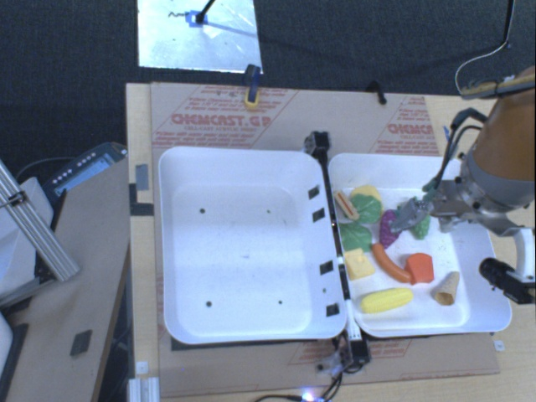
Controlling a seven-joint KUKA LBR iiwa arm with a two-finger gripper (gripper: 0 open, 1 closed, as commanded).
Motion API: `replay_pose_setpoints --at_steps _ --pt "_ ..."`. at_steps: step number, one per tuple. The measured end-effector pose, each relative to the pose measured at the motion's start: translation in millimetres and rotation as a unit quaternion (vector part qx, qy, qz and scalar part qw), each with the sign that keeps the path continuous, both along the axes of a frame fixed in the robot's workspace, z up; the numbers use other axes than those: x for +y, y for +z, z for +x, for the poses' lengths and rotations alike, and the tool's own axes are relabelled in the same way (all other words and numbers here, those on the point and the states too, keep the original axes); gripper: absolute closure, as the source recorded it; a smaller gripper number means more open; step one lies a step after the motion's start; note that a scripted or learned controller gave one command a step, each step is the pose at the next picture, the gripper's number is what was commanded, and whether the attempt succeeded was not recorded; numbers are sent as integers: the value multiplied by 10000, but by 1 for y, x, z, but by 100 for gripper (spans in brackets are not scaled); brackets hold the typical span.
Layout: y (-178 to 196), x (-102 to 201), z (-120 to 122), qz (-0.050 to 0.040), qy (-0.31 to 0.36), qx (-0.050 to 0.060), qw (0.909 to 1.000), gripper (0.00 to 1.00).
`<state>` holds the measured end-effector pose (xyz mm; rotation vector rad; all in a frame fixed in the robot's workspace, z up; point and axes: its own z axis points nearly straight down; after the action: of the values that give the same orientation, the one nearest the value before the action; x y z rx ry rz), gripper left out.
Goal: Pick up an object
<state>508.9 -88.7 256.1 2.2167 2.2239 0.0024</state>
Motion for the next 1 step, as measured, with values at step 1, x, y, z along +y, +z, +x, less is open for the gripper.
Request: replay_pose_setpoints --at_steps 1 --pt "-155 -10 -16 -24 -6 -75 10000 0"
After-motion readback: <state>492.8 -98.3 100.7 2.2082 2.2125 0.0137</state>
